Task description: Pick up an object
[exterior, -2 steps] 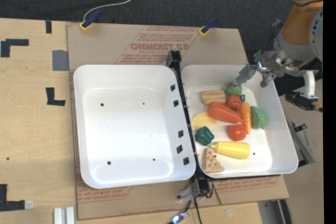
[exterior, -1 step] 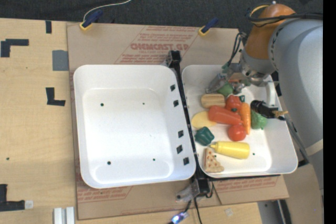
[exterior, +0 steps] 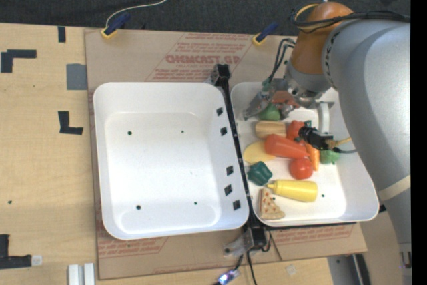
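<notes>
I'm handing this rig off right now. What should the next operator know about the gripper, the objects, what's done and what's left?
Gripper: low over the back left corner of the right bin; nothing seen between its fingers.
Objects: all in the right bin: yellow bottle, tomato, red pepper, green piece, pizza slice, a few more behind.
Left bin: holds no objects.
Done: nothing lifted.
Left: close on one object and raise it.

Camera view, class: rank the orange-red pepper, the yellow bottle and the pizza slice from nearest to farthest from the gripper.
1. Orange-red pepper, mid-bin, just below the gripper.
2. Yellow bottle, lower in the right bin.
3. Pizza slice, at the bin's bottom-left corner; close to the bottle's rank, slightly farther.
</notes>
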